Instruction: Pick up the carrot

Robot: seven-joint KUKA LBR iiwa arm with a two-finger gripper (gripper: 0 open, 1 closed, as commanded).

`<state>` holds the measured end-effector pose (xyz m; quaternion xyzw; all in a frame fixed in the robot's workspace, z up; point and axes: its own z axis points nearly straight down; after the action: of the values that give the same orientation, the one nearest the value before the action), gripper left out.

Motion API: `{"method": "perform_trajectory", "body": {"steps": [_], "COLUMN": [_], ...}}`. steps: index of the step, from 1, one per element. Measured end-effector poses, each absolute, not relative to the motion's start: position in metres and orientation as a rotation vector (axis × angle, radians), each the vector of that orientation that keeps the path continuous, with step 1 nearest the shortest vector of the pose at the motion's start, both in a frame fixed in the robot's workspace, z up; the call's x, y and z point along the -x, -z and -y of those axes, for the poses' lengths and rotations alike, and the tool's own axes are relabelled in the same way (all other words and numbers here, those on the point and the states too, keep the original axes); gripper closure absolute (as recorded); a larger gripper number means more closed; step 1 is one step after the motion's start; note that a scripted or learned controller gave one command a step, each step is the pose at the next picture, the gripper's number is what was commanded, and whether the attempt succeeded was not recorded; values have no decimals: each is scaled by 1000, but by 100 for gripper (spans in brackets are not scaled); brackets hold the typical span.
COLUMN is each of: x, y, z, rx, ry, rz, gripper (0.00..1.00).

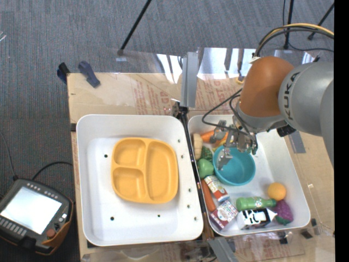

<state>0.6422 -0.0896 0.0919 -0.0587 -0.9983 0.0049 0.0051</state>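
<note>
Poised with the gripper [235,146] above the teal bowl's [235,171] far rim in the right bin [297,184]; cannot tell how wide its opening is, nothing visibly grasped. Probably aiming past the carrot [209,200], wedged along the left wall beside the carton [216,188].

The right bin [289,162] is crowded along its nine-o'clock wall, where the carrot [209,200] lies hemmed by a small carton [216,188] and a teal bowl [235,166]; a green bottle [255,203] and an orange ball [276,191] block the six-o'clock end; open floor shows toward three o'clock; the left bin [92,135] leaves room around its yellow tray [145,170].
</note>
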Motion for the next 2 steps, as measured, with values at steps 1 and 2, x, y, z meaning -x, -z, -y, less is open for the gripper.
{"method": "perform_trajectory", "body": {"steps": [1,2], "x": [-647,-592], "y": [-106,-96], "z": [93,96], "rx": [183,339], "ry": [-28,-4], "rz": [3147,3149], "gripper": [100,100]}}
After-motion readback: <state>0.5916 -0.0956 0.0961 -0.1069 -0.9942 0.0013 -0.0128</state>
